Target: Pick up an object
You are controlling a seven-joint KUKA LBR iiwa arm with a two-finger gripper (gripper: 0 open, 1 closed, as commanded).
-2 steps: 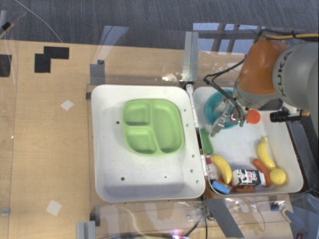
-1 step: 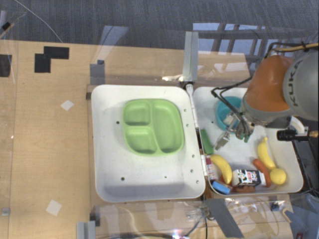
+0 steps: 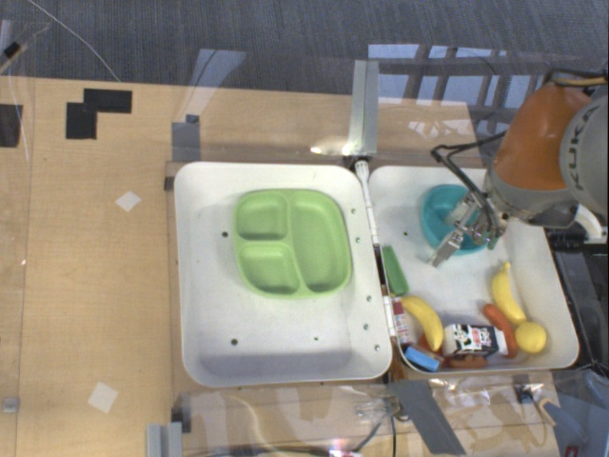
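Camera view: arm's fingers [image 3: 463, 236] at teal bowl [image 3: 440, 213], right bin [image 3: 561, 336].

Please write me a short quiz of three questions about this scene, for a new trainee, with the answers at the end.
1. True or false: the green plastic plate with three compartments lies in the left white bin.
2. Which thing is nearest to the gripper? A) the round yellow lemon-shaped toy B) the teal plastic bowl C) the flat green stick by the bin wall
3. Fill in: the right white bin holds ___ yellow banana-shaped toys.

Key:
1. True.
2. B. The gripper hangs at the bowl's right rim.
3. Two: one by the right wall, one near the front.
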